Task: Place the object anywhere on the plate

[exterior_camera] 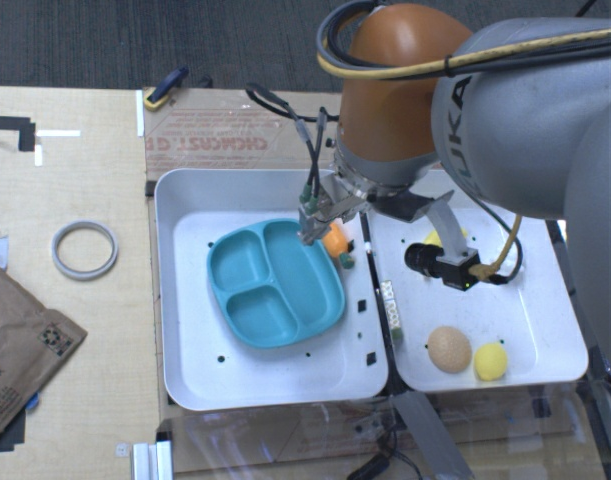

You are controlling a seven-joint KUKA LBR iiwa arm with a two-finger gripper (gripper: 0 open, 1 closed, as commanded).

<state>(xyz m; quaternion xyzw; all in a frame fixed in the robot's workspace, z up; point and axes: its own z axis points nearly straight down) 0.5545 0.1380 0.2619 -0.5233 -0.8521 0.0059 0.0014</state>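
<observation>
A blue plate (275,288) with three compartments lies in the left bin (185,298). My gripper (323,232) hangs over the plate's upper right rim, close to the divider between the bins. It is shut on a small orange object (336,239) that has a green tip (347,261). The object sits at the fingertips, just above the plate's right edge. The wrist and cables hide the upper part of the gripper.
In the right bin (545,308) lie a tan egg-shaped ball (449,349) and a yellow lemon (491,361) near the front. Another yellow item (434,238) peeks from behind a black fitting. A tape ring (85,249) and a brown bag (20,343) lie on the bench at left.
</observation>
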